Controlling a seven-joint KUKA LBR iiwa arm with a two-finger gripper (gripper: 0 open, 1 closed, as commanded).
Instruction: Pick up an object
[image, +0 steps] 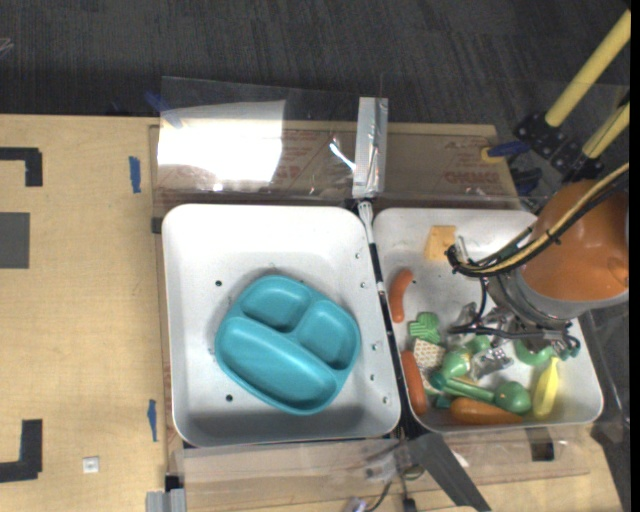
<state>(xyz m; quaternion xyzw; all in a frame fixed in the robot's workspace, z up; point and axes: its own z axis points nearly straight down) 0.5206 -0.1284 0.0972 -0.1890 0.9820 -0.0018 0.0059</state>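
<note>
While the left bin (190, 240) carries a single teal divided plate (290, 343) lying a little toward its near edge, all the small things sit in the right bin (590, 400). Along that bin's left wall lie two orange sausages, one (399, 295) partway up the wall and another (413, 382) by the near left corner. A small yellow-orange block (440, 242) rests toward the far edge, apart from the rest. Toward the near edge comes a crowded heap: a green leafy piece (426, 326), a pale cracker-like piece (428, 353), green toys (500, 395), an orange carrot (478, 408) and, nearest the right wall, a yellow banana (545, 388).

The gripper (490, 345) hangs low over that heap, in the middle of the bin's near half, with cables and the orange band of the arm above it. Whether its jaws are spread or closed cannot be told, since the wrist and wiring hide them, and nothing can be seen held.

My worry is the crowding. With pieces touching and overlapping, the jaws could land on two at once, nudge one aside, or slip off a rounded toy and lift nothing.
</note>
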